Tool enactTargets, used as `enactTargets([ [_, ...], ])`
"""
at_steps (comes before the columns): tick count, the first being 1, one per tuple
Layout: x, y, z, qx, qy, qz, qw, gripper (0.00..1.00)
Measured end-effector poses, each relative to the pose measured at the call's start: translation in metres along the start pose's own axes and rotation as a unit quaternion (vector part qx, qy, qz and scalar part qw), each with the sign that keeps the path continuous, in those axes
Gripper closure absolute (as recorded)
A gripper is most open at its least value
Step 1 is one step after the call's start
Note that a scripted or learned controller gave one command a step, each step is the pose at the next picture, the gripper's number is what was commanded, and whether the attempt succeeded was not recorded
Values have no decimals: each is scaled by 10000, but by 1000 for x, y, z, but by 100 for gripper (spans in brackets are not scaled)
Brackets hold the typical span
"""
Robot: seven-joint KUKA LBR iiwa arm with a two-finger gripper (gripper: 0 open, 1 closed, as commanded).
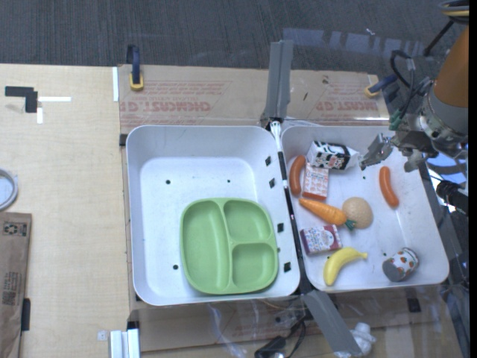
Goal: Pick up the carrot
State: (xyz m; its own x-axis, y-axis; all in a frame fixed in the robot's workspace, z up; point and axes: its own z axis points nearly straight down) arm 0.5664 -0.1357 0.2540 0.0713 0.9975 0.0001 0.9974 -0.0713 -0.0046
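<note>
The carrot [324, 210] is orange with a small green tip and lies slantwise in the middle of the right bin [432, 230]. It touches a tan round ball [358, 211] on its right. My gripper [392, 157] hovers over the bin's back right part, well right of and behind the carrot. Its two fingers [372, 154] stand apart, open, with nothing between them. An orange sausage [387, 186] lies just in front of the gripper.
Around the carrot lie a red sausage [297, 174], a cow-patterned carton [329, 156], a red-and-white carton [316, 183], a strawberry box [320, 239], a banana [341, 263] and a grey-brown toy [401, 264]. The left bin [149, 200] holds a green divided plate [229, 245].
</note>
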Motion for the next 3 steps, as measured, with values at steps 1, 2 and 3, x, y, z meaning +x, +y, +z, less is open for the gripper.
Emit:
enactTargets([
  [1,27,-27,138,-11,-1,-971,9953,0],
  [2,32,-32,153,-105,-48,-1897,9818,0],
  [3,30,-30,144,-134,-65,-1882,9820,100],
])
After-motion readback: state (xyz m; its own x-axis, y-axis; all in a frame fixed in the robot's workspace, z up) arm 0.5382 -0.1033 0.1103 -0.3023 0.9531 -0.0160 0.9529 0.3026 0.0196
